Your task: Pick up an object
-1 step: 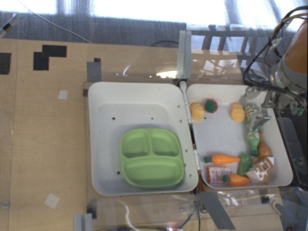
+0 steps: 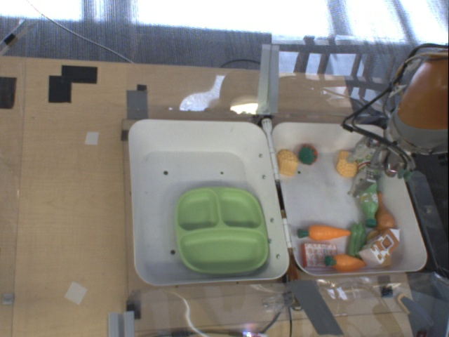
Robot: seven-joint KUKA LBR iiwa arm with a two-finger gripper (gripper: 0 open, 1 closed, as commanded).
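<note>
Two shallow white plastic bins sit side by side on the light wooden surface (image 2: 63, 209). The left bin (image 2: 154, 188) carries a lime-green plastic plate (image 2: 221, 230) with three compartments, lying flat toward the bin's near right part. The right bin (image 2: 319, 188) holds the toy food: a pale yellow knobbly piece (image 2: 287, 162) close to the dividing wall, a dark green ball with a red spot (image 2: 306, 154) just beside it, and another yellow piece (image 2: 345, 165) farther right. Along the near edge lie an orange toy carrot with a green top (image 2: 327, 232), a second, smaller carrot (image 2: 343, 262) resting against a red printed packet (image 2: 317, 251), a dark green pod-shaped piece (image 2: 356, 239), and a small brown-and-white carton (image 2: 382, 246) tilted in the near right corner. The grey arm with its orange band (image 2: 424, 97) reaches in from the right, black cables looped around the wrist, and its hand (image 2: 370, 177) hangs low over the right part of the right bin — just above a light green leafy piece (image 2: 369, 206) and an orange piece (image 2: 384, 218) beside it. The metal parts there blur together with the objects beneath, so I cannot tell how the hand is set, or whether it touches anything.
</note>
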